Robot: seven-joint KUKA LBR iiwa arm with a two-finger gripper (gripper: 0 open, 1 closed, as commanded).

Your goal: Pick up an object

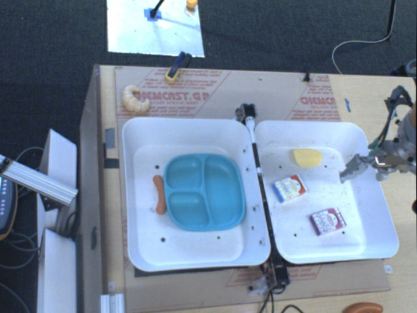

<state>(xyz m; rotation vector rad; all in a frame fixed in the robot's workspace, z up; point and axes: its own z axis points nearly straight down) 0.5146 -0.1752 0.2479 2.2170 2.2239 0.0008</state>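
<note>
The right bin (384,230) holds three small things: a yellow lump (306,157) near its back, a white carton with red and blue print (289,188) in the middle, and a maroon box (328,221) toward the front. My gripper (355,167) hovers over the bin's right side, to the right of the yellow lump and the carton and apart from both. In the left bin (133,175) a blue divided plate (204,192) lies with an orange sausage (159,195) beside its left edge.
A divider rail (257,168) runs between the bins. Behind the left bin, a pale curled object (135,98) and a yellow-and-blue tool (176,67) lie on the cardboard bench. An orange object (361,307) sits at the front right corner.
</note>
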